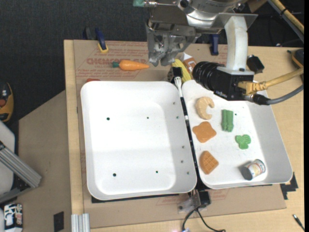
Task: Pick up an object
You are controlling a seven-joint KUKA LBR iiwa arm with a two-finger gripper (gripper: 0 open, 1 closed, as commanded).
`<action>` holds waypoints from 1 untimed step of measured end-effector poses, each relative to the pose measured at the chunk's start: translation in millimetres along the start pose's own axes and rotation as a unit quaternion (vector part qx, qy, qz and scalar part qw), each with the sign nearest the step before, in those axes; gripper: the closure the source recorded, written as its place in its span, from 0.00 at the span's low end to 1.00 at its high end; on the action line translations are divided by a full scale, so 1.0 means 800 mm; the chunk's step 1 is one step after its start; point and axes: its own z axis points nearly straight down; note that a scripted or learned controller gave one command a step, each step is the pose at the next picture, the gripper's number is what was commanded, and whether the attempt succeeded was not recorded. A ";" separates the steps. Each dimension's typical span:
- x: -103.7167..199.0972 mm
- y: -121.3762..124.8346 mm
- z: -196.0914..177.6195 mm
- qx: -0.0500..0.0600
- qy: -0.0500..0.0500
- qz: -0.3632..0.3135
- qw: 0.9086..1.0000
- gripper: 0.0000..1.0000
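Camera view, pick-up task at the approach step: no single object is set by the task, and the candidates in reach are counted as six items in the right bin point(270, 144), namely one croissant point(205, 107), one green stick point(227, 120), one orange slab point(203, 131), one green sprig point(243, 141), one waffle point(208, 162) and one can point(253, 169) lying on its side near the bin's near corner. All six are set apart from one another, none stacked. Two further items are seen outside the bins, on the bench point(72, 105) at its far side: one carrot point(133, 65) and one yellow item point(180, 67), the latter partly hidden and not identified. The gripper point(161, 54) is placed over that far strip, between carrot and yellow item, beyond both bins. Whether the claw is spread or pressed together cannot be told, and no item is seen held by it. The pick is therefore judged not yet begun. For the next move, one item must be chosen, the claw brought over it and lowered squarely; the carrot is judged nearest. No item is seen in the left bin point(130, 134). Bins are counted as two.
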 end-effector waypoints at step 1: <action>0.001 0.000 -0.013 -0.002 0.001 -0.001 1.000 1.00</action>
